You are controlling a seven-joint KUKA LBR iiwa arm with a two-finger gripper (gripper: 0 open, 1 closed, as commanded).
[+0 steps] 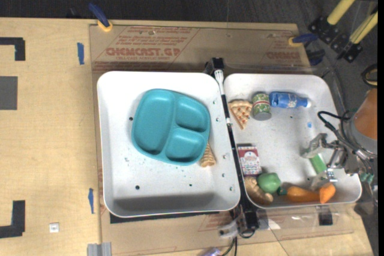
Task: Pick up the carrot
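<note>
Along the right bin's [282, 82] near wall lies the carrot [309, 193], long axis roughly left-right, beside a green fruit [269, 181]. End effector [324, 160] hangs just above it, toward the far side; grip state can't be judged. Short drop toward the near wall needed.

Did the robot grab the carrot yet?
Not yet. The carrot lies on the floor of the right bin, near its front edge beside a green pepper. The gripper hangs just above it. Grabbing and lifting are left.
</note>
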